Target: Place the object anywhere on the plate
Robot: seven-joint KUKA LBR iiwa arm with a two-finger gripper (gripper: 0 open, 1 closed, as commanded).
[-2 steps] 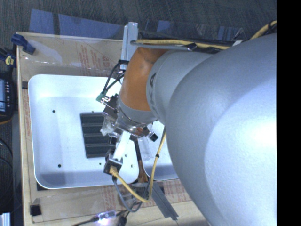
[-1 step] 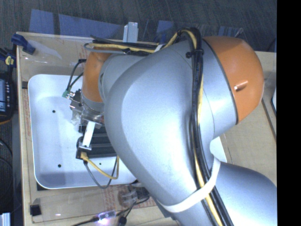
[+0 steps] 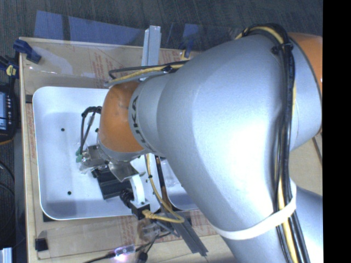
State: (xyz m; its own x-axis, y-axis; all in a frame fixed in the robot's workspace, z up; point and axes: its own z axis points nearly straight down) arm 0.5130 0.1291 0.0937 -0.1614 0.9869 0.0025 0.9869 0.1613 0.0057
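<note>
The grey arm with its orange band (image 3: 118, 119) covers most of the camera view and reaches down into the left white bin (image 3: 52, 147). Its wrist and black gripper body (image 3: 112, 182) hang low over the bin's right half, near the front wall. The arm hides the fingers. I can make out no plate and no loose object; whatever lies under the arm is hidden.
The right bin shows only as a small white corner (image 3: 178, 199) under the arm. Cables (image 3: 88, 127) loop off the wrist on its left side. The wooden bench frame (image 3: 71, 64) surrounds the bins, and a metal post (image 3: 152, 45) stands at the back.
</note>
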